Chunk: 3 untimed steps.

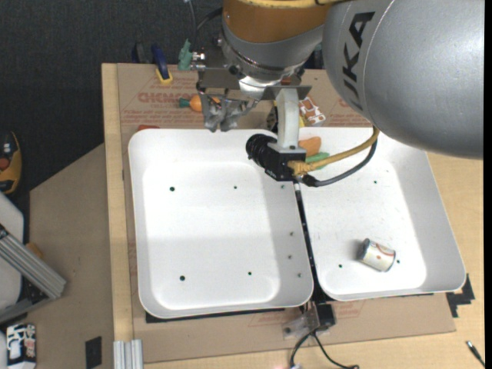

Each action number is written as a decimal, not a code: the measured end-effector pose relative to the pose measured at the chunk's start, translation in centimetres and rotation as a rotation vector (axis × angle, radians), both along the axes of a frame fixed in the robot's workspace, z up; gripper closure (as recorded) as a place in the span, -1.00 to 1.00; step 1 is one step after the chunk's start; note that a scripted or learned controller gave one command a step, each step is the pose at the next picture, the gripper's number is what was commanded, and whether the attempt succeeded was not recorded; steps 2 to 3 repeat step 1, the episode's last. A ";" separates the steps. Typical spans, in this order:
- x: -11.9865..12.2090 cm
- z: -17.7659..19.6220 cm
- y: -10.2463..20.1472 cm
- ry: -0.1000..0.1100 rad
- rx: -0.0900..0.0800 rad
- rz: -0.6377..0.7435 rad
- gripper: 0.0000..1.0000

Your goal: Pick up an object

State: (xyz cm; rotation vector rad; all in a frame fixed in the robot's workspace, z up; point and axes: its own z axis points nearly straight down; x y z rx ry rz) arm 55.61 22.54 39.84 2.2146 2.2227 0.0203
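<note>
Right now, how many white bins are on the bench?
2. The left bin takes the middle of the view. The right bin sits beside it, with a small white cylinder near its front; the arm covers its far part.

The grey arm (407, 52) runs off the top and right edges, and its bulk covers the far corner of the right bin (415, 206). An orange object (310, 144) and a printed packet (311, 113) show partly behind the wrist hardware. The gripper (223, 118) is too cluttered to read clearly.
</note>
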 end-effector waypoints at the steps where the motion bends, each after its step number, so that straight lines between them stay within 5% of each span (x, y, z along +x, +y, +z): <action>1: -3.7 11.3 -0.1 -0.002 0.001 -0.001 1.00; 3: -3.7 11.3 -0.1 -0.002 0.001 -0.001 1.00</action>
